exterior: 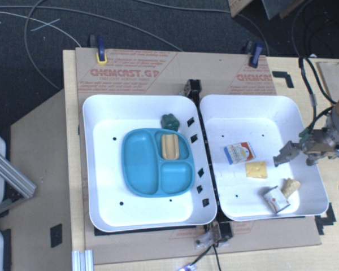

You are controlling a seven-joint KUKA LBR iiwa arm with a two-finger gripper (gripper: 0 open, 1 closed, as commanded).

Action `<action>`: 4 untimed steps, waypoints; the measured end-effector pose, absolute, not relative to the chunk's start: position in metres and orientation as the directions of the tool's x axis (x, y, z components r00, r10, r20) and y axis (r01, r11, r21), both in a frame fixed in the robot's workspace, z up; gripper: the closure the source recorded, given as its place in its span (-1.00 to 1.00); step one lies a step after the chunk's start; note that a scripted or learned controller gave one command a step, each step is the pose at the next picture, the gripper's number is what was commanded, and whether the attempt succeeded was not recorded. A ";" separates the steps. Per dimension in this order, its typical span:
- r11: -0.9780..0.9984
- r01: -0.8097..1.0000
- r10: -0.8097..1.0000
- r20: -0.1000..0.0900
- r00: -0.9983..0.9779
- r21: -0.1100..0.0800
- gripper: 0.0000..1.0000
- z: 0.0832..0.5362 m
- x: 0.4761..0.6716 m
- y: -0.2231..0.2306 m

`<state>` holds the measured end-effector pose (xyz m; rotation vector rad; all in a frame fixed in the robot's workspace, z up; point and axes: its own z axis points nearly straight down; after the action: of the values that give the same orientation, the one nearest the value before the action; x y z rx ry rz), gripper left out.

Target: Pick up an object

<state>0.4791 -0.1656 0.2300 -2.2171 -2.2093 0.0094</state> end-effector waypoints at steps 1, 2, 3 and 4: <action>0.000 1.000 1.000 0.001 0.000 -0.001 -1.00 0.235 0.482 -0.165; 0.000 1.000 1.000 0.003 0.000 -0.006 -1.00 0.193 0.482 -0.168; 0.001 1.000 1.000 0.004 -0.001 -0.008 -1.00 0.130 0.483 -0.162; 0.000 1.000 1.000 0.003 0.000 -0.006 -1.00 0.082 0.482 -0.161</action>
<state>0.4820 -0.1609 0.0820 -2.2171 -2.2168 0.0026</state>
